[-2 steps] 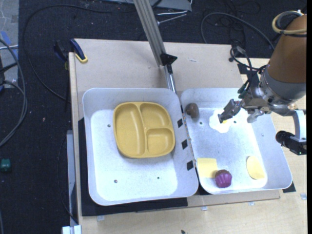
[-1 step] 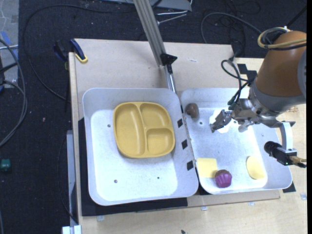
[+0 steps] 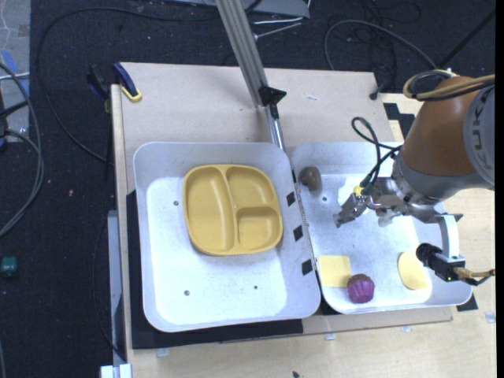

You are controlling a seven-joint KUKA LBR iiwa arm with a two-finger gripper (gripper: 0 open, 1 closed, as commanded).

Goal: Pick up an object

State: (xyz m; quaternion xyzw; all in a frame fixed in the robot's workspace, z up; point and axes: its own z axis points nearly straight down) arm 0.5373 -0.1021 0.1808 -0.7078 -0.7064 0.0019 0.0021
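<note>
The arm reaches in from the right, its tool (image 3: 347, 213) low over the middle of the right bin (image 3: 335, 156). The fingers appear narrowly parted with nothing between them; the view is too small to be sure of the gap. Taking the yellow square block (image 3: 334, 271) at the bin's near side as landmark: a purple berry-shaped toy (image 3: 361, 288) lies just right of it, apart from it; a pale yellow round piece (image 3: 412, 272) lies further right, near the bin's right wall; a brown oval object (image 3: 310, 178) lies well beyond it, toward the far wall. The tool stands between block and brown object, touching neither. The left bin (image 3: 157, 290) holds a yellow divided plate (image 3: 232, 209). Both bins rest on the table (image 3: 189, 101)
</note>
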